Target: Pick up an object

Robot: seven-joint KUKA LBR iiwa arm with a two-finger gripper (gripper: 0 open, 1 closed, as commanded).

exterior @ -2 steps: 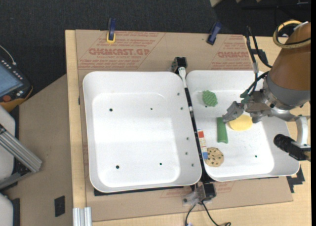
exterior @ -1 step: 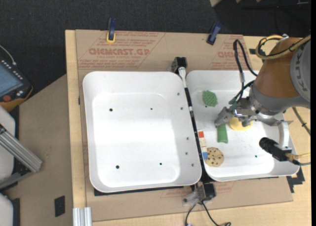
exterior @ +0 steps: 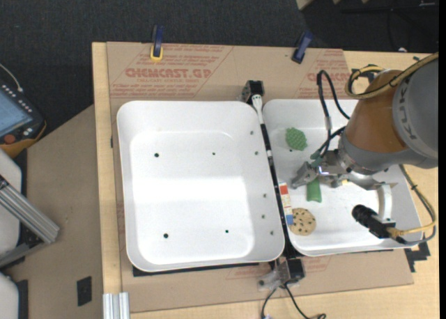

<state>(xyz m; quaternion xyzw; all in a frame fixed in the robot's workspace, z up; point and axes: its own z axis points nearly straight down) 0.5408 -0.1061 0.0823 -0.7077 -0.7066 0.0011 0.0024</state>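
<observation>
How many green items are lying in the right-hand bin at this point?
2: a green textured piece near the bin's far left side, and a green stick-shaped item at the gripper. The arm may hide others.

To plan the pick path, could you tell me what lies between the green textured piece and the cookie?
In the camera view, the gripper and a small green block lie between the green textured piece and cookie.

Green leaf (exterior: 296, 138): small, textured, flat on the floor of the right bin, upper part. Green block (exterior: 314, 191): narrow, upright in frame, mid-bin, just beside the gripper's tips. Cookie (exterior: 302, 221): round, tan with dark specks, flat, lower left of the right bin.
</observation>
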